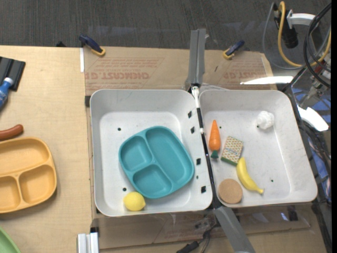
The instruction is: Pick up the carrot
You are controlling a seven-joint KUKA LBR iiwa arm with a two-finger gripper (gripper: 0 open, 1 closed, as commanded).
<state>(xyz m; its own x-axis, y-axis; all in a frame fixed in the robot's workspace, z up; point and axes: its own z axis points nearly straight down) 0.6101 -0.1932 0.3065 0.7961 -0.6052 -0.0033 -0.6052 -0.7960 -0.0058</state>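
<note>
Carrot [214, 135] in right bin [284, 105], hard against left wall, card box [232, 149] just beside. We expect wall or box to block fingers. Pincer state: cannot tell.

Black cables [307, 42] loop at the right edge beside a yellow cable [282, 10]; whether they are the robot's own is unclear.

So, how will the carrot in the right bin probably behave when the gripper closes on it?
The carrot looks like a smooth toy, so probably stiff and light, perhaps slippery. Its round, tapered body may roll or squirt out sideways. It lies near the bin's left wall, beside the cracker, leaving little finger room.
</note>
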